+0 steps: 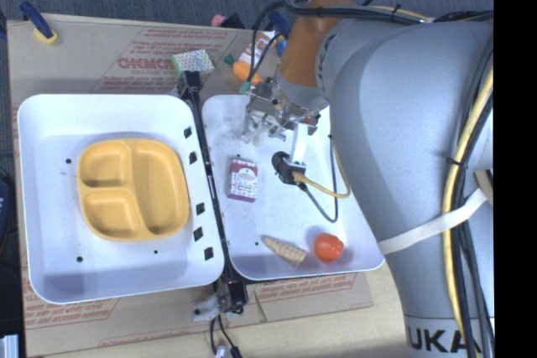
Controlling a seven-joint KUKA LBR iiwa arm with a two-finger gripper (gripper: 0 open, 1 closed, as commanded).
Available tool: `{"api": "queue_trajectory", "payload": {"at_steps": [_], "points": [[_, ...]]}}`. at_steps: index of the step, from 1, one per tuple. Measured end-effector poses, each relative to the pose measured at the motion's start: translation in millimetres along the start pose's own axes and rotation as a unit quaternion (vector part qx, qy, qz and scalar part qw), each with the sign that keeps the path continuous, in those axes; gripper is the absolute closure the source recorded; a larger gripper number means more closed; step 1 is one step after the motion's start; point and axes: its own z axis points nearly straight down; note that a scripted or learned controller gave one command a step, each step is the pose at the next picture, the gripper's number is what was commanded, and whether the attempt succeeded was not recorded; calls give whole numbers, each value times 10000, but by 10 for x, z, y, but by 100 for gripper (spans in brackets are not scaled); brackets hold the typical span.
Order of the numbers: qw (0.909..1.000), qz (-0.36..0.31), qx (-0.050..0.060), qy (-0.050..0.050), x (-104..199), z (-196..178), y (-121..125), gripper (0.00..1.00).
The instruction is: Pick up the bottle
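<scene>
- Fingers [252, 127] look parted with nothing between them, as far as I can make out. They point down at the bare floor at the far left of the right bin [357, 260].
- Gripper [261, 128] sits just inside the bin's far rim.
- Bottle [254, 54] has a white body and an orange end. It seems to lie on the cardboard just beyond that far rim, outside the bin. The arm hides part of it, so I can't tell its full length or which way it lies.
- The gripper and bottle are near each other but apart, with the rim between them.
- Other things in the right bin: a box [243, 180] near the middle, and a cone [285, 250] and a ball [329, 246] at the near edge. All are well apart from the gripper.
- The left bin [33, 260] holds a yellow tray [132, 187], which plays no part here.
- Risk: if I close from this pose, I judge it grabs air, because the bottle is not under the fingers.
- Risk: if I reach far without lifting first, the fingers could catch the rim or shove the bin.
- Risk: the bottle looks round and is lying down, so an off-centre pinch would likely squirt it away or roll it further off.
- Risk: with the bottle partly hidden, I could easily misjudge the aim.
</scene>
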Motion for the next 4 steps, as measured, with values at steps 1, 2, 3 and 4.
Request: {"api": "queue_trajectory", "payload": {"at_steps": [1,2,3,4], "points": [[9996,-289,-44,3,462,-1261,-1065,100],[10000,-74,-25,-8,423,-874,-1590,100],[9954,-953,-23,-7,405,-871,-2049,100],[9865,-1637,-15,-6,32,-872,-1925,100]]}}
